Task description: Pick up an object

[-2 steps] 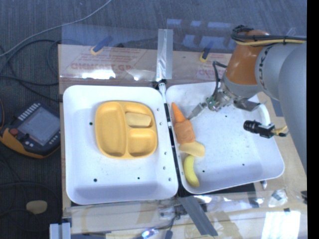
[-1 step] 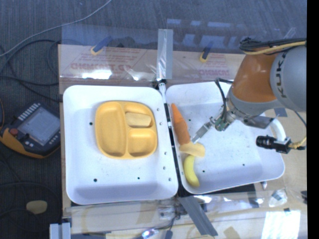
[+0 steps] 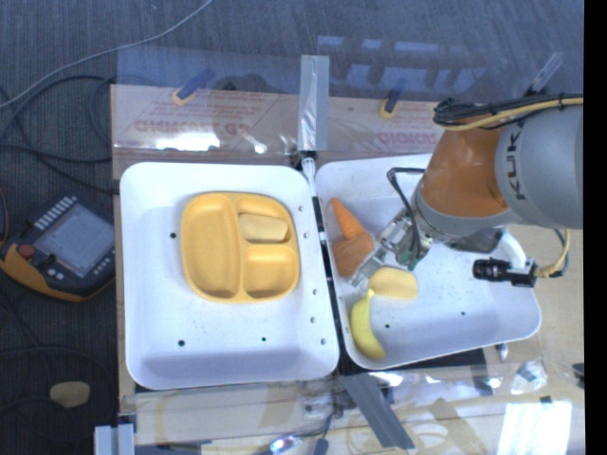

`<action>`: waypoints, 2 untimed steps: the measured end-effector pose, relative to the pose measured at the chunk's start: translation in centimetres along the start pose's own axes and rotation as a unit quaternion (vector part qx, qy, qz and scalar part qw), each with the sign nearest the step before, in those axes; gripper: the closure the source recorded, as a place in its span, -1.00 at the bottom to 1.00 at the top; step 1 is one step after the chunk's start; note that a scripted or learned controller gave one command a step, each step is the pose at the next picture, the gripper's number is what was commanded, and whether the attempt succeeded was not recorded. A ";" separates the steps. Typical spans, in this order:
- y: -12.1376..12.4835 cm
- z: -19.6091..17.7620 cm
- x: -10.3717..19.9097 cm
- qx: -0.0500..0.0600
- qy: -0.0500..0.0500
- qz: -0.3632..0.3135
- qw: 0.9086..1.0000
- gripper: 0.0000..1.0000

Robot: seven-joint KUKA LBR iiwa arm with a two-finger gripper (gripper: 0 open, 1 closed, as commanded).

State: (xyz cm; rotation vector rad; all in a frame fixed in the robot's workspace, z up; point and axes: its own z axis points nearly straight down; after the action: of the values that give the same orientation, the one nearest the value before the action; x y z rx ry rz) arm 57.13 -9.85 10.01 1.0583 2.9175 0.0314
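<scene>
In the right bin (image 3: 474, 322) lie an orange carrot-shaped piece (image 3: 347, 233), a yellow banana (image 3: 365, 326) and a pale yellow rounded piece (image 3: 395, 283). My gripper (image 3: 376, 262) reaches down and to the left from the grey and orange arm (image 3: 474, 183). Its tip sits low between the carrot piece's lower end and the pale yellow piece, close to both. I see nothing lifted off the bin floor.
The left bin (image 3: 152, 349) holds a yellow divided tray (image 3: 213, 254) with a tan block (image 3: 263, 227) in its upper right compartment. A raised wall (image 3: 318, 254) separates the bins. A teach pendant (image 3: 66, 245) and cables lie on the floor at left.
</scene>
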 end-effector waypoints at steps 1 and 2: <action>1.3 -12.2 -1.3 0.014 0.013 -0.017 1.000 -1.00; 6.3 -8.1 -0.1 0.017 0.014 0.071 0.997 -1.00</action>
State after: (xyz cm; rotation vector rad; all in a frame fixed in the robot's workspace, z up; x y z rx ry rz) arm 60.93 -5.15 18.31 1.2774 2.8710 0.0005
